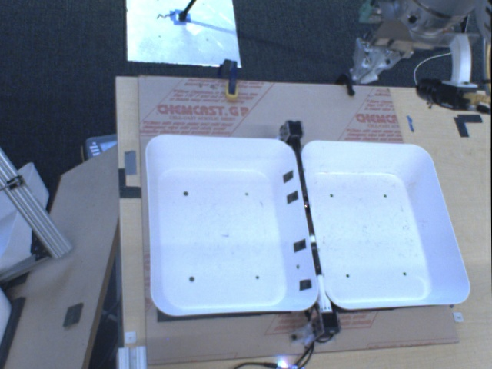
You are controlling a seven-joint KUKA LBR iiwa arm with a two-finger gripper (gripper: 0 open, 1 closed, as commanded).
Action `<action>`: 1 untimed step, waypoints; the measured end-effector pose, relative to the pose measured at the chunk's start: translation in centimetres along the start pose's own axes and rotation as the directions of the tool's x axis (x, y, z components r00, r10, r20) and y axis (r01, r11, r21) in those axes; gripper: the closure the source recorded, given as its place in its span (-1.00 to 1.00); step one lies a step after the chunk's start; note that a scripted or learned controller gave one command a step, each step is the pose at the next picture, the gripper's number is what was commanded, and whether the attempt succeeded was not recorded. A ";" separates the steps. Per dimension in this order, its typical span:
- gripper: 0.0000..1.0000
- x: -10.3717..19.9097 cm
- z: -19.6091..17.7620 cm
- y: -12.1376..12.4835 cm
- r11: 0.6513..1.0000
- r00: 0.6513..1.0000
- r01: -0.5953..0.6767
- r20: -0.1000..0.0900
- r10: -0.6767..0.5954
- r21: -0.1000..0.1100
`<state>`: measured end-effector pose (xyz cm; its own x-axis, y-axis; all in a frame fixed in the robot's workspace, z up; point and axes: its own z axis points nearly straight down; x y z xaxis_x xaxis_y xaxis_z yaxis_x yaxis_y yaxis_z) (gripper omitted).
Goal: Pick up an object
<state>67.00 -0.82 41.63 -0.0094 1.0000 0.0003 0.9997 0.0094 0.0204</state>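
Observation:
Two shallow white bins sit side by side on the bench, the left bin [165,156] and the right bin [430,167]. Their white floors show a few small dark dots. My gripper [360,71] hangs high at the back right, beyond the far edge of the right bin and over the bench's rear edge. It points down and to the left. I see nothing between or under its tips.
A row of black clips [296,198] runs along the seam between the bins. A yellow and blue clamp [229,79] stands at the bench's back edge. A shiny metal plate [181,21] lies on the dark floor behind. An aluminium rail [31,214] juts in at left.

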 end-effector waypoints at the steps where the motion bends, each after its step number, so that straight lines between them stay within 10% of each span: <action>1: 1.00 4.2 13.1 -1.2 1.000 1.000 -0.002 -0.002 0.002 0.032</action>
<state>66.08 3.37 28.50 -0.0076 1.0000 0.0020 0.9999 0.0076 -0.0112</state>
